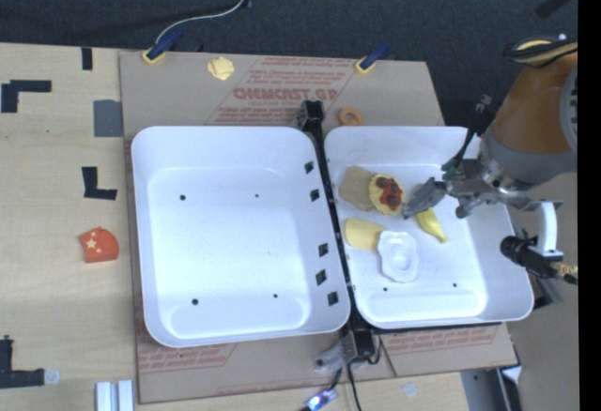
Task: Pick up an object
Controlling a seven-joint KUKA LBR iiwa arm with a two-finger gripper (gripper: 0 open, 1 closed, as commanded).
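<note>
Objects for picking sit in the right bin (470, 306): a tan bread-like piece (355, 186) with a red-and-yellow item (386, 193) on it, a yellow chunk (362, 233), a white fried-egg shape (398, 255) and a small banana (431, 225). From my seat the gripper (422, 198) hangs low over that bin, its dark tip just beside the red-and-yellow item and above the banana. I cannot tell how it is set or whether it has hold of anything. An orange item (100, 245) lies on the worktop (56, 212), left of the left bin (150, 240).
</note>
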